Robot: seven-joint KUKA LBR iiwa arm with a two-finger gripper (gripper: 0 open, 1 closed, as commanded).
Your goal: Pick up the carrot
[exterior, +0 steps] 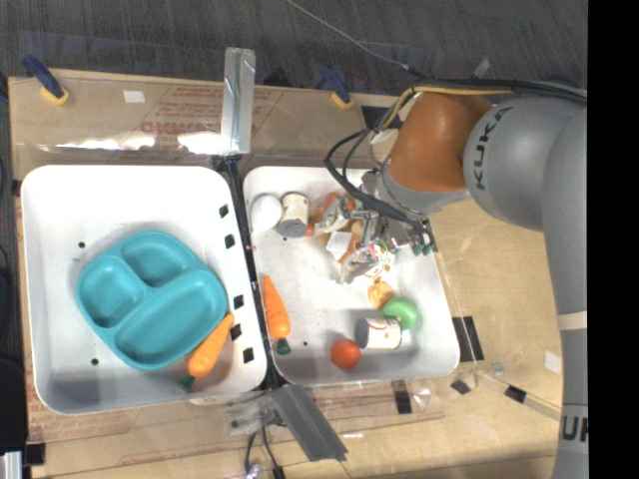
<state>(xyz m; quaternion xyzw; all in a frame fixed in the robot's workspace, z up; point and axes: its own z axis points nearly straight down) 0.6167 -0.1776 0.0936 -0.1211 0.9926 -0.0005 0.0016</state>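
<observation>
One carrot (275, 312) lies in the right bin (439, 297) against its left wall, with its green end toward the near edge; a second carrot (209, 347) lies in the left bin (40, 267), touching the near right corner of the teal divided plate (150, 297). The gripper (371, 239) hangs over the middle of the right bin, well apart from both carrots, among small mixed items, and whether its jaws are open or closed cannot be told. Near the bin's front wall sit a red tomato (345, 353), a green item (402, 313) and a small can (294, 213) at the rear.
</observation>
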